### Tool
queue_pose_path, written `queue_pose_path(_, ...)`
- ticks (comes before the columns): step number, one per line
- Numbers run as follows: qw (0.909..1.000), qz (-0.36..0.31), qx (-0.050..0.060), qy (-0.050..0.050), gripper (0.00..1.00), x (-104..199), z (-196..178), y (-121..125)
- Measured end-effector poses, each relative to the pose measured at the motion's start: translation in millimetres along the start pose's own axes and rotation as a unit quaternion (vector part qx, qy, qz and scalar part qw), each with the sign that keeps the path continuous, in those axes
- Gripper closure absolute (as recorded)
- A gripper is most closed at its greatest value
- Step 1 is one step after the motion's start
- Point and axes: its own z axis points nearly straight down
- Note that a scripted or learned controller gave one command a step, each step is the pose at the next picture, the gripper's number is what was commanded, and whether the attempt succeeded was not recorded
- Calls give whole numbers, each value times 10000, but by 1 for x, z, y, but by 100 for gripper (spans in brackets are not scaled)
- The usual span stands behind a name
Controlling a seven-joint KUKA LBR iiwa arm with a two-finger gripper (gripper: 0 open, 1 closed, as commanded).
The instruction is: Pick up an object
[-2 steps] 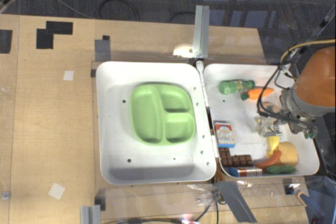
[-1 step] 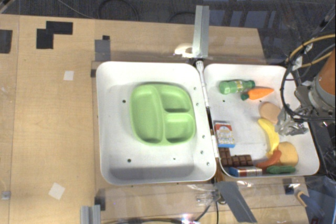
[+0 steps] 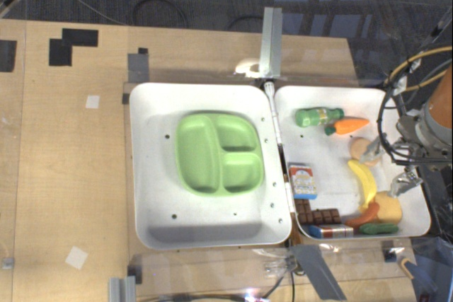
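Observation:
The right bin (image 3: 318,92) holds a green bottle (image 3: 318,117), an orange carrot (image 3: 349,126), a beige round object (image 3: 361,148), a yellow banana (image 3: 365,182), a small printed box (image 3: 303,180), a chocolate bar (image 3: 318,215), a yellow fruit (image 3: 387,208), a red pepper (image 3: 363,219) and a green vegetable (image 3: 380,228). My gripper (image 3: 389,167) hangs over the bin's right side, open, just right of the banana and the beige object. White bin floor shows between its fingers (image 3: 404,184); nothing is held.
A green divided plate (image 3: 218,154) lies in the left bin (image 3: 152,173). A metal post (image 3: 271,42) stands behind the wall between the bins. Black cables (image 3: 386,106) loop by the arm's wrist (image 3: 428,131) over the right bin's far corner.

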Motion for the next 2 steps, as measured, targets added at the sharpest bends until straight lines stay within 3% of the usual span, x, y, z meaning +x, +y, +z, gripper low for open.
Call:
queue_pose_path(1,9972,-744,31,-24,0,23,76,12)
queue_pose_path(2,9983,-581,37,-51,0,-23,75,77)
